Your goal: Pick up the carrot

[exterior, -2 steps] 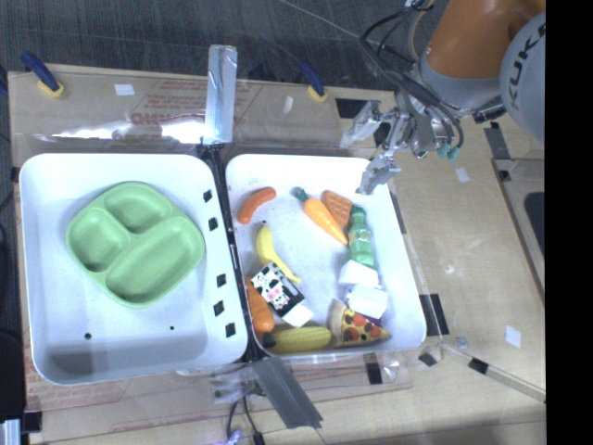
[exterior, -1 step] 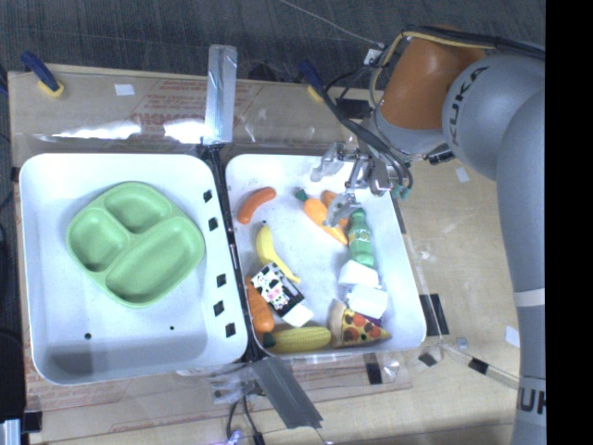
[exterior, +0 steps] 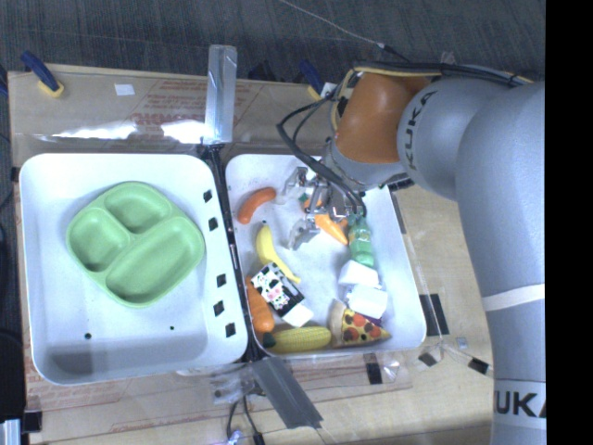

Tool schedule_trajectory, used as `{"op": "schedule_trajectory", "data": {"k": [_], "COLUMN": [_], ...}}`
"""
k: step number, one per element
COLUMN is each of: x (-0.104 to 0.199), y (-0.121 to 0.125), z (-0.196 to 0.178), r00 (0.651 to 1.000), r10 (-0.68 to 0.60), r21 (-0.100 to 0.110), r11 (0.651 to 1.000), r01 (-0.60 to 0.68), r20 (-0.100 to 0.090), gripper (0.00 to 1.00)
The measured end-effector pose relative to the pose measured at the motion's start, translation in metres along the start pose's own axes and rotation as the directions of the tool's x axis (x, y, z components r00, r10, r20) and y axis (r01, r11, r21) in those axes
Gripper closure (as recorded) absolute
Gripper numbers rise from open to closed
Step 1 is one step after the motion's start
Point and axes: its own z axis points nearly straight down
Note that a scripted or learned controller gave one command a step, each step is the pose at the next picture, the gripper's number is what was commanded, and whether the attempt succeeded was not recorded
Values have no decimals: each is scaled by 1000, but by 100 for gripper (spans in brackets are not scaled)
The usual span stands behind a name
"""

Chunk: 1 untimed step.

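1. Reaching in from the right, the arm [exterior: 463, 128] sets the hand [exterior: 320, 213] low in the right bin [exterior: 408, 276], at its upper middle.
2. The carrot [exterior: 332, 228] lies in the right bin, touching or just under the fingers [exterior: 301, 233]; its orange body shows at the fingertips.
3. The fingers appear spread, and the carrot does not show clearly pinched between them. Treat the grasp as not yet made.
4. Centre the fingers across the carrot's width before closing, judged from its slant.
5. Keep clear of the banana [exterior: 268, 248] to the left and the green item [exterior: 359, 244] just beside the carrot.
6. Close fully, then lift straight up. The green plate [exterior: 136, 242] sits in the left bin [exterior: 56, 341], well apart.
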Motion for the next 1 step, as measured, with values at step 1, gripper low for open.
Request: {"op": "schedule_trajectory", "data": {"k": [1], "x": [-11], "y": [-40], "z": [-6], "r00": [997], "r10": [71], "r21": [4], "r11": [997], "r01": [-71], "r20": [9], "gripper": [0]}}
